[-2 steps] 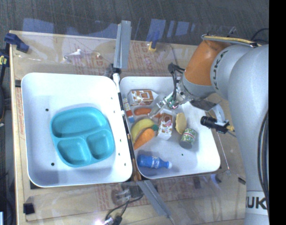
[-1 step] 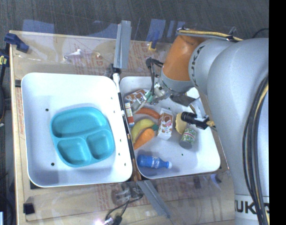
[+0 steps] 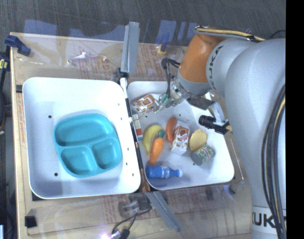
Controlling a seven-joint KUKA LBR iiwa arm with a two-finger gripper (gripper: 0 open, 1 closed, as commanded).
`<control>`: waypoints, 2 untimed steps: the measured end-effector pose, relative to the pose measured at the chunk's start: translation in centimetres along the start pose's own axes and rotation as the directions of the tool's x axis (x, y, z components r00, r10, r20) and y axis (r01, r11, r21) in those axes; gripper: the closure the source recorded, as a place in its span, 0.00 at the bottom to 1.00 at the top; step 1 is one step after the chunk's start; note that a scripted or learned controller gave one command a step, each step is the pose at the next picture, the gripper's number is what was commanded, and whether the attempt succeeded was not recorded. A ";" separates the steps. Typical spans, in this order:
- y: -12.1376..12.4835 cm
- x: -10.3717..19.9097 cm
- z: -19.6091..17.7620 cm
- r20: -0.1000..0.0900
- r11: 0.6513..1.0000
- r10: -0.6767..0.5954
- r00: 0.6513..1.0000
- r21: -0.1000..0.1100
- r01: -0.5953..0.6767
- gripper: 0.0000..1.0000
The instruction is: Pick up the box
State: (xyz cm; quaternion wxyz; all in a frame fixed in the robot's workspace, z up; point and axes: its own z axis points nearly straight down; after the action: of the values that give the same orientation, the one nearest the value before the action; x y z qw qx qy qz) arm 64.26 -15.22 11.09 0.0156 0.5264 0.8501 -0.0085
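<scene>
A small white and brown box [image 3: 144, 104] lies flat in the back left corner of the right bin [image 3: 223, 171]. My gripper [image 3: 165, 100] is low in that bin, right at the box's right end and touching or nearly touching it. The grey arm with its orange band [image 3: 197, 63] comes down over the bin's back right part. A second small carton [image 3: 180, 138], white with red print, stands in the middle of the same bin, apart from the gripper.
The right bin also holds a banana [image 3: 151, 134], a carrot [image 3: 156, 150], a blue bottle [image 3: 162, 173], a yellowish food piece [image 3: 197, 140] and a small can [image 3: 204, 154]. A teal divided plate [image 3: 87, 144] lies in the left bin [image 3: 37, 98].
</scene>
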 end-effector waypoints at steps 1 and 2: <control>1.0 -0.2 0.9 -0.018 0.995 -0.102 0.995 0.018 0.103 1.00; 3.7 3.7 -11.9 -0.034 0.991 0.137 0.990 0.006 -0.137 1.00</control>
State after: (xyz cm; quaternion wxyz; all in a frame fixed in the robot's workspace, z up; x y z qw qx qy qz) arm 65.73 -9.88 22.84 0.0005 0.5837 0.8119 -0.0001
